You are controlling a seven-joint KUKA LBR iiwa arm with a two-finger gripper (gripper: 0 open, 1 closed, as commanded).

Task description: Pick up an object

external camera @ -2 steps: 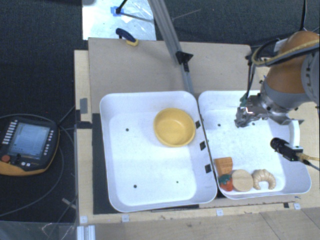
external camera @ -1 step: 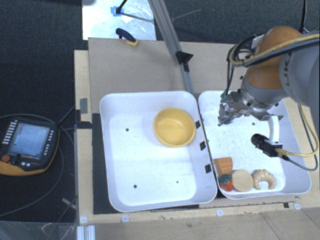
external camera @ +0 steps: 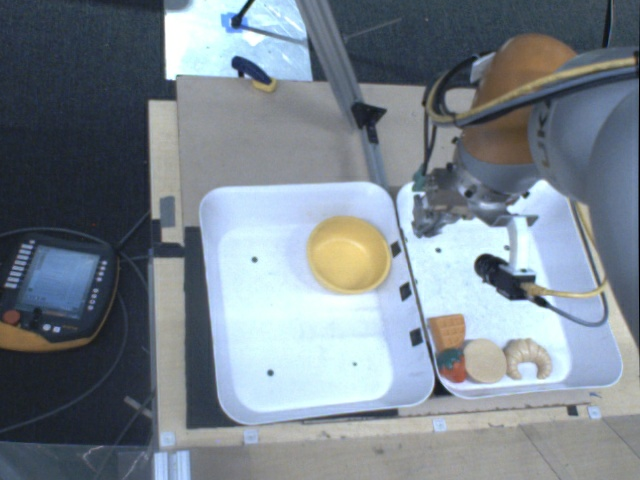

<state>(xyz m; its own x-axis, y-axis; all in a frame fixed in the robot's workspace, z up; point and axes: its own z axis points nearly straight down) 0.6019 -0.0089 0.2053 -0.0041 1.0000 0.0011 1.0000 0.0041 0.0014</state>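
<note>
1. The right bin (external camera: pixel 590 268) serves as the landmark. The arm (external camera: pixel 580 118) reaches in over its far end, and the gripper (external camera: pixel 432 211) hangs above the bin's far-left corner, close to the seam with the left bin (external camera: pixel 250 368).

2. Whether the tool is open or closed cannot be told from this angle; nothing is seen held in it.

3. The candidate objects lie at the near end of the right bin, well apart from the gripper: an orange block (external camera: pixel 447 329), a red piece (external camera: pixel 453 366) just nearer than it, a round tan biscuit (external camera: pixel 485 361) touching the red piece, and a croissant (external camera: pixel 528 358) just beside the biscuit. A yellow bowl (external camera: pixel 348 254) sits in the left bin, near the seam.

4. Judged from this, the step in hand is the approach: no object has been reached yet.

5. The next move calls for travelling toward the bin's near end, centring over one item, and descending. The cluster is tight, so the croissant at its outer edge looks easiest to isolate.
</note>
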